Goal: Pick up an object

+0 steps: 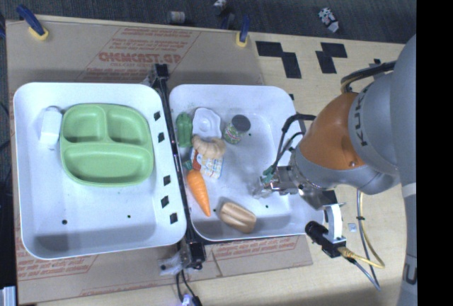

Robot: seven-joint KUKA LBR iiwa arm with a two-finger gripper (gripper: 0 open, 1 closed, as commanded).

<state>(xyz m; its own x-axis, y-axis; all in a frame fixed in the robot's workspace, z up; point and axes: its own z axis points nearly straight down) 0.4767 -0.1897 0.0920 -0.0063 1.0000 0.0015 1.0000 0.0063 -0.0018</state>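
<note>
Right now the arm [354,134] reaches in from frame right, w/ the gripper [267,184] low over the right bin [272,103], near its lower-right part; can't tell how far open it is or if it has anything. Objects sit left of it in that bin: carrot [199,192] and bread roll [237,216] at bottom centre, white cup [204,122], green veg [184,129], can [236,128] higher up, a packet [209,156] between. Left bin [42,227] holds a green tray [107,144] and a white bottle [49,126] at its upper left. Both bins rest on the tabletop [127,49].
</note>
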